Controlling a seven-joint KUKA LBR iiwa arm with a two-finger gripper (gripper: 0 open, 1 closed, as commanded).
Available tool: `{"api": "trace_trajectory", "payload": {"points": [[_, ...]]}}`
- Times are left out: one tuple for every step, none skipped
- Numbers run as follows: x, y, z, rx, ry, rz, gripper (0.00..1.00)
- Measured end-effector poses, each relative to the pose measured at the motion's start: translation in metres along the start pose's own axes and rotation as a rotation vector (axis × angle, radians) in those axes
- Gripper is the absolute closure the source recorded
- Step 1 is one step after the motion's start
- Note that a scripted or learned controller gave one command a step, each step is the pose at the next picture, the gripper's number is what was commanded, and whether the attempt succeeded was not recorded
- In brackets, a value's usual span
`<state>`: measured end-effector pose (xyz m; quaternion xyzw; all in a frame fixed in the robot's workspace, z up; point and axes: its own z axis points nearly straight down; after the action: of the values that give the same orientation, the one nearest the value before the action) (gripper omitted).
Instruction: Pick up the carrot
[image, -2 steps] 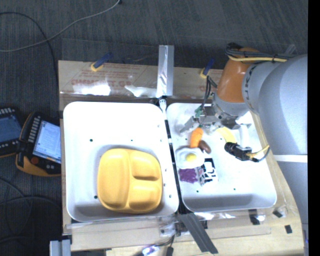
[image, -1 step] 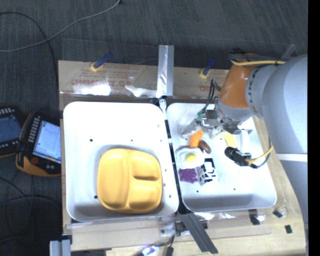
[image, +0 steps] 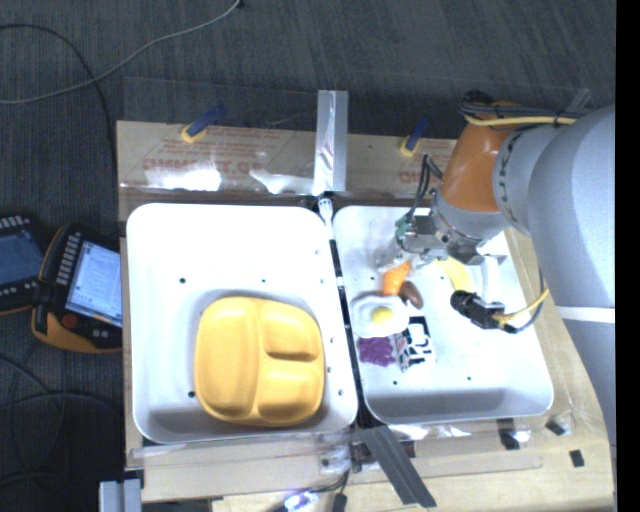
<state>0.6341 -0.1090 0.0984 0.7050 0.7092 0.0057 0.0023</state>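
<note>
Orange carrot (image: 397, 276) lying in the right bin (image: 500, 395), up toward that bin's far-left quarter, close to the divider between the two bins. Long axis running on a slant, thick end lower left, thin end pointing up and right toward the gripper (image: 425, 240). Gripper hanging just beyond that thin end, toward the far edge of the counter, close above it and a touch to the right. Can't tell how wide the gripper stands from this slanted overhead angle; nothing seen held in it. Carrot resting free on the bin floor.

Crowded neighbours: a brown piece (image: 411, 294) touching or nearly touching the carrot's near side, a fried egg (image: 380, 316) just beyond that, a purple item (image: 376, 349) nearer the counter's front edge. Yellow divided tray (image: 260, 358) off in the left bin (image: 170, 250), well apart.

Likely call: short drop toward the divider and slightly forward, closing across the carrot's slanted axis, keeping clear of the brown piece.
</note>
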Motion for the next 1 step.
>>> {"api": "trace_trajectory", "payload": {"points": [[0.0626,0.0271,-0.0889,0.014,-0.006,-0.047,1.00]]}}
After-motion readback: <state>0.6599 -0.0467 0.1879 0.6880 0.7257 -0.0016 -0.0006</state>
